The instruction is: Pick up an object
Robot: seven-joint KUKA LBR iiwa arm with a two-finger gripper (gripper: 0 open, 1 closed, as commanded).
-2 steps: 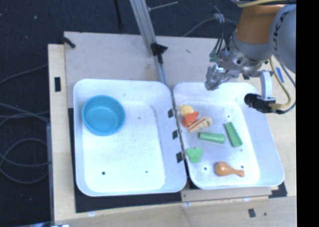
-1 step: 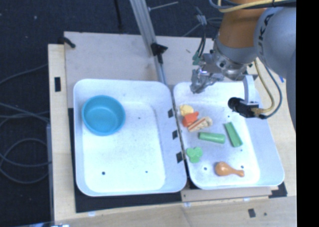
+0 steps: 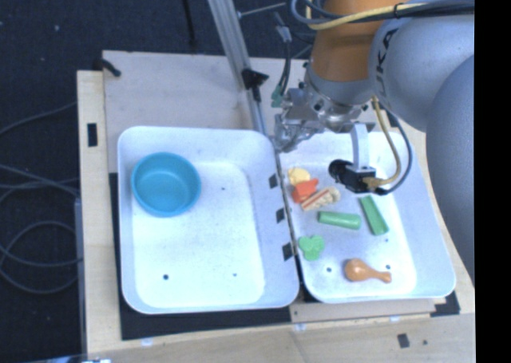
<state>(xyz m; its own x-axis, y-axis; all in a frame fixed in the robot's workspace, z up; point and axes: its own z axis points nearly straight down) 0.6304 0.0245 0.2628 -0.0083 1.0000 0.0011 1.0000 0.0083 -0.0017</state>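
The bench [image 3: 96, 218] is a pale wooden board bearing two shallow white bins side by side. The grey arm [image 3: 431, 58] with its orange band [image 3: 355, 14] reaches in over the bench's far right corner, its wrist hanging above the far edge of the right bin [image 3: 423, 266]. The left bin [image 3: 200, 250] takes up the bench's left half, and its only content is a blue bowl [image 3: 165, 183], upright, near the bin's far left corner.

The pincer [image 3: 286, 140] points down at the far end of the seam where the two bins meet, just beyond the small toys; whether its tips are apart or together I cannot tell, and nothing shows between them.

In the right bin the toys lie clustered toward its left side. A dark green block [image 3: 373, 215] lies slanted near the middle, with a lighter green cylinder [image 3: 339, 219] just beside it on the left. An orange-brown drumstick shape [image 3: 366, 271] lies apart near the bin's near edge. A tan stick [image 3: 320, 198] touches a red-orange piece [image 3: 304, 190], and a yellow piece [image 3: 299, 175] sits just beyond those, nearest the pincer. A small green piece [image 3: 310, 246] rests against the bin's left wall. A black fitting [image 3: 349, 174] on a cable hangs over the bin's far half
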